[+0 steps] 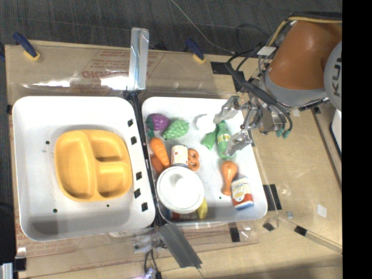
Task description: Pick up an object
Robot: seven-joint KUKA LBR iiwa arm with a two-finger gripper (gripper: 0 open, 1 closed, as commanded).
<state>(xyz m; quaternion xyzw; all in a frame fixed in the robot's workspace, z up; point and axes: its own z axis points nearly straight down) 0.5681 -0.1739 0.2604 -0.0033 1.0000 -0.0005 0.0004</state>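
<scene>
Right bin (pixel 251 156) — open jaws (pixel 231 128) straddle the green toy (pixel 222 139), fingers either side.

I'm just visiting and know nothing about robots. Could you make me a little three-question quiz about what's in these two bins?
1. True or false: the yellow divided tray lies in the left bin.
2. Which item lies nearest the tool? A) green bottle B) purple grapes C) white bowl
3. Fill in: the small can sits near the right bin's front-____ corner.

Key: 1 true. 2 A. 3 right, just beside the orange drumstick toy.
</scene>
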